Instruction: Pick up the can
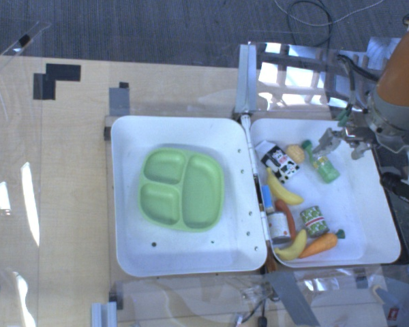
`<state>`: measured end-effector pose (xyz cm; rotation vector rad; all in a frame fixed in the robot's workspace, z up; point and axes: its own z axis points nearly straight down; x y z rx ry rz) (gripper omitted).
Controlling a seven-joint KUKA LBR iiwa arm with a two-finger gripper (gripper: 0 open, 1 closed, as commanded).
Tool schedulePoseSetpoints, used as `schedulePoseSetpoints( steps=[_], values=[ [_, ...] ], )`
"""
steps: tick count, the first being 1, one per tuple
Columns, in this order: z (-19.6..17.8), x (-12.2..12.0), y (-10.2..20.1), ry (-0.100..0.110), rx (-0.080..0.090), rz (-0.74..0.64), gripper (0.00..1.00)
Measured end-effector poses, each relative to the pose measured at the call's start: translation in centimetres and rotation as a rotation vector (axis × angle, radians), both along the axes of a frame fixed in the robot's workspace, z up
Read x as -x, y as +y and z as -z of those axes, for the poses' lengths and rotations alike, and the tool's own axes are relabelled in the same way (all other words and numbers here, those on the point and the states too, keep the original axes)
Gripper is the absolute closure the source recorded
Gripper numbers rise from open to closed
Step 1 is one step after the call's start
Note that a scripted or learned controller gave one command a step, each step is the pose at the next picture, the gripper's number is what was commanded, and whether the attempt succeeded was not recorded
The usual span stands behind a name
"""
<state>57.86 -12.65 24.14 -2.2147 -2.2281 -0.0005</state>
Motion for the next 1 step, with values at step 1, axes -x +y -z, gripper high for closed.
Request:
schedulePoseSetpoints(
  steps=[1],
  values=[
    [14.16, 3.92, -0.62, -0.003, 0.0, -0.012, 0.0]
  ],
)
